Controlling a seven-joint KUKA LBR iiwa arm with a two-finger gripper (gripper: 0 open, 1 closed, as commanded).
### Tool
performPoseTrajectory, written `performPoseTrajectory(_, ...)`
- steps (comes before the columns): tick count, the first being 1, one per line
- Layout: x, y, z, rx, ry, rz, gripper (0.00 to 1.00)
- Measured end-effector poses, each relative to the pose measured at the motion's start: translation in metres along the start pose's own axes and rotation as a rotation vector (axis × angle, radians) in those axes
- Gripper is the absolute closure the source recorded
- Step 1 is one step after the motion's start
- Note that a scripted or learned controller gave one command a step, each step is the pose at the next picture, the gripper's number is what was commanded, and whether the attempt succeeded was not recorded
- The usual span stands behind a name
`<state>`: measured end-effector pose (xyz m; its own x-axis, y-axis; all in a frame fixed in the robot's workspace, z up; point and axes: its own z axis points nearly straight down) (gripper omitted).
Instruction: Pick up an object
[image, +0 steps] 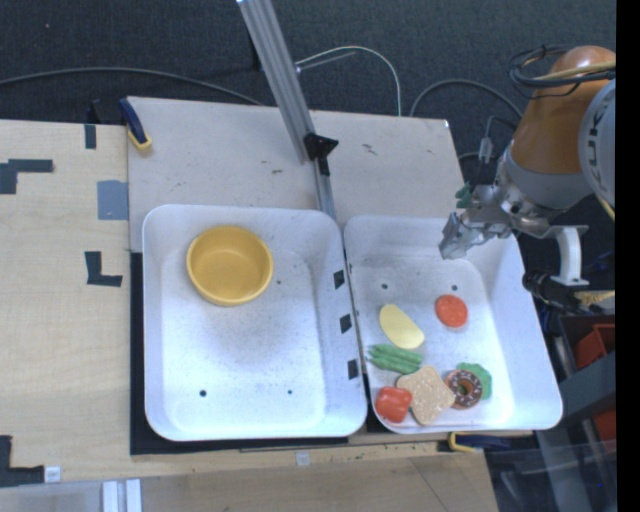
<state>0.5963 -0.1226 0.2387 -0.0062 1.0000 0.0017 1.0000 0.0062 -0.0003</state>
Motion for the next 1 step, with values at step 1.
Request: performPoseTrajectory(1,0.0482,-0.0128,0.003,0.003,0.0,0.0,1.0)
